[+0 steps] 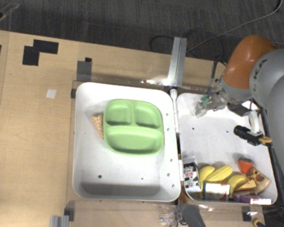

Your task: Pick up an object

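Bananas (pixel 219 174) — a yellow bunch, the likeliest thing to be picked up — are seen among clutter along the near edge of the right bin (pixel 214 136), long axis running roughly 8 to 2 o'clock. The gripper (pixel 205 105) hangs over that bin's far left corner, nothing seen in it; whether it is parted cannot be told. The bunch lies toward 5 o'clock — well apart.

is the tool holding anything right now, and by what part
Nothing visible is held. The tool hangs over the right bin's bare upper corner, apart from the bananas.
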`<action>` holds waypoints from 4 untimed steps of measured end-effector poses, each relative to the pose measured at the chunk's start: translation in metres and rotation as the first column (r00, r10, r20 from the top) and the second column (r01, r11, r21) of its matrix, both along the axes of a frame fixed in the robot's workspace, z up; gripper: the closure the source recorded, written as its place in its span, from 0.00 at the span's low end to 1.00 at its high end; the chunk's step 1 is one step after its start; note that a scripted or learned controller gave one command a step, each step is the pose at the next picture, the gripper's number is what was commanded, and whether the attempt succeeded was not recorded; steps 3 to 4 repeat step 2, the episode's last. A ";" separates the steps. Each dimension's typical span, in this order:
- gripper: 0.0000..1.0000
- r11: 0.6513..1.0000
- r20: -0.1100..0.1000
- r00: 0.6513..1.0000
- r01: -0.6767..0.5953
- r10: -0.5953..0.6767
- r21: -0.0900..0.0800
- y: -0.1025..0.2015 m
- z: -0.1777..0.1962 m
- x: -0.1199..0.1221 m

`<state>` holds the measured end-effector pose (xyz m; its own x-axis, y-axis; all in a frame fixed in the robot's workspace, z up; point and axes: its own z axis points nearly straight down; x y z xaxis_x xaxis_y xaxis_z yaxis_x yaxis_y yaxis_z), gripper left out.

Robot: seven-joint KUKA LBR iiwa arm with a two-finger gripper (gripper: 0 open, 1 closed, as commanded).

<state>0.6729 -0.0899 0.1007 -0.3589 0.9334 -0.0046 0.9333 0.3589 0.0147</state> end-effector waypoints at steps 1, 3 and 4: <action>1.00 0.716 -0.007 0.716 0.698 -0.698 0.005 -0.044 -0.012 -0.017; 1.00 0.981 -0.009 0.981 0.195 -0.195 0.001 -0.020 -0.009 -0.064; 1.00 0.981 -0.009 0.981 0.195 -0.195 0.001 -0.020 -0.009 -0.064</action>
